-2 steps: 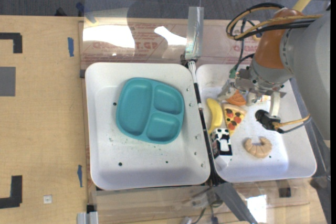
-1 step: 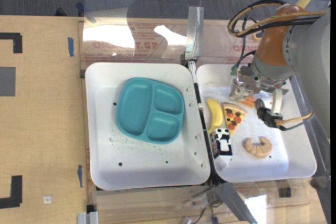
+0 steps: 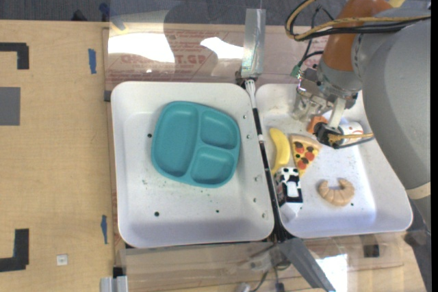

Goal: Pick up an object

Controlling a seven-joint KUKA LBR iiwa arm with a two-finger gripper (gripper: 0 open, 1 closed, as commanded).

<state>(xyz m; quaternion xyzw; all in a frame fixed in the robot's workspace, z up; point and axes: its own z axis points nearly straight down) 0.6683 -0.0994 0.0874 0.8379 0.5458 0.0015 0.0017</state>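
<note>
— Pale wood is seen across the bench (image 3: pixel 55 147), and two white bins are set on it side by side. What is carried in each?

— A teal divided plate (image 3: pixel 195 143) is laid flat in the left bin (image 3: pixel 130 215). In the right bin (image 3: pixel 383 208) a banana (image 3: pixel 279 148) is laid along the left wall. A pizza slice (image 3: pixel 303 152) is placed just beside it on the right, and a black-and-white toy (image 3: pixel 290 184) just below both. A croissant (image 3: pixel 337 191) is set apart from them, toward the near right.

— And where is the pincer (image 3: pixel 311 109) found?

— It is lowered over the far part of the right bin, beyond the banana and the pizza slice. A small orange thing (image 3: pixel 316 124) is seen just beside its tip. It is perhaps touched by the tip, though that spot is too blurred for this to be settled.

— Is anything gripped?

— Whether the pincer is spread or closed, and whether anything is held in it, cannot be told. The banana, pizza slice, toy and croissant are all seen lying on the bin floor, apart from it.
</note>
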